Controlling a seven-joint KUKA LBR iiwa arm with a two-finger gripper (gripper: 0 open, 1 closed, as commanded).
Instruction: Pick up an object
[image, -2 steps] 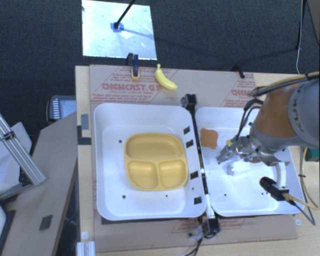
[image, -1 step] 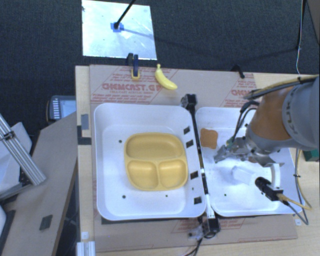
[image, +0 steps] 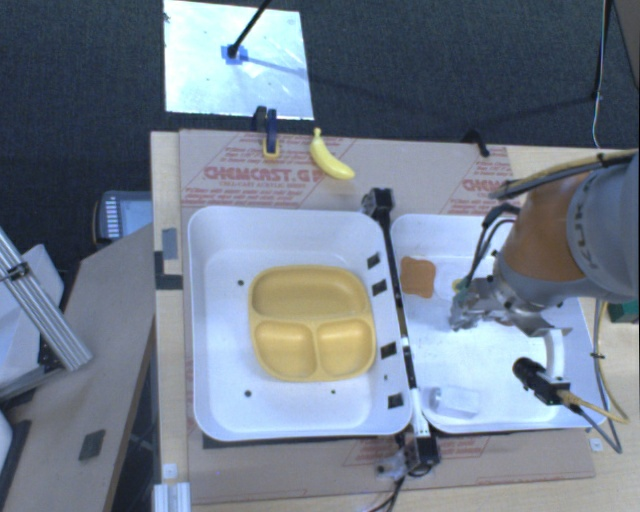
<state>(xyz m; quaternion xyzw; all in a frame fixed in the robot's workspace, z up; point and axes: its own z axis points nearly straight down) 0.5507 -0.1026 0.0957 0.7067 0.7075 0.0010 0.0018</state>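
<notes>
Item: flat brown square piece, matte, in my right bin's upper-left corner. My pincer hangs nearby, its opening I cannot tell. Left bin: glossy yellow three-compartment tray. Cardboard-lined bench, plastic banana.

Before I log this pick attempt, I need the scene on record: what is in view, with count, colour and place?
bins: two, white, side by side on the bench
tray: one, yellow, three compartments, in the left bin
pad: one, orange-brown, right bin, near its left wall
clear piece: one, see-through, right bin, front edge
banana: one, yellow, on the board behind the left bin
clamp: one, yellow and dark, left of the banana
arm: one, grey with orange band, over the right bin
gripper: one, low in the right bin
</notes>
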